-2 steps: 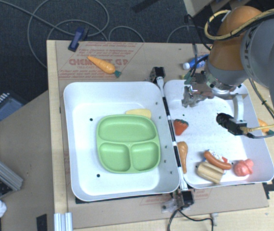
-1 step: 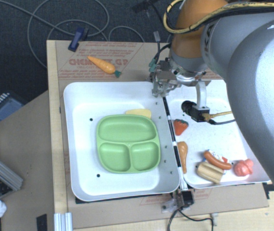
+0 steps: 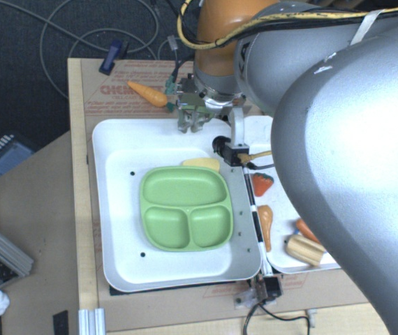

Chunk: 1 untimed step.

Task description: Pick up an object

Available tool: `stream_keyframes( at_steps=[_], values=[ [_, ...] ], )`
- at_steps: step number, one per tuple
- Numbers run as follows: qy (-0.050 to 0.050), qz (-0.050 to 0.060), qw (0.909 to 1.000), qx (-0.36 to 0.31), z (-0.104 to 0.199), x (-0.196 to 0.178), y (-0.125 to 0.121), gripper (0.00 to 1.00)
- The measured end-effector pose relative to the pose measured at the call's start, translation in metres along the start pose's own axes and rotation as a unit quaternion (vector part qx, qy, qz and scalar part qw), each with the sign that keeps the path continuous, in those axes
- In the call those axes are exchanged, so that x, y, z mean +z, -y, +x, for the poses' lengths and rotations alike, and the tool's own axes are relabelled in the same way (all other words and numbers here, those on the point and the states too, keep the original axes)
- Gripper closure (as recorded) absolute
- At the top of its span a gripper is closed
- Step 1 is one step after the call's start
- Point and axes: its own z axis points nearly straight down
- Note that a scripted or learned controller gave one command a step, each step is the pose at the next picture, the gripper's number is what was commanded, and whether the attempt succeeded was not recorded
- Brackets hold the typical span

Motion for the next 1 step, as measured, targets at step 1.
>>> stream_keyframes(
  at_steps=[1],
  values=[
    [0.000,0.001,1.0000,0.001,-0.0024,0.0874,0.0189,1.00]
  ],
)
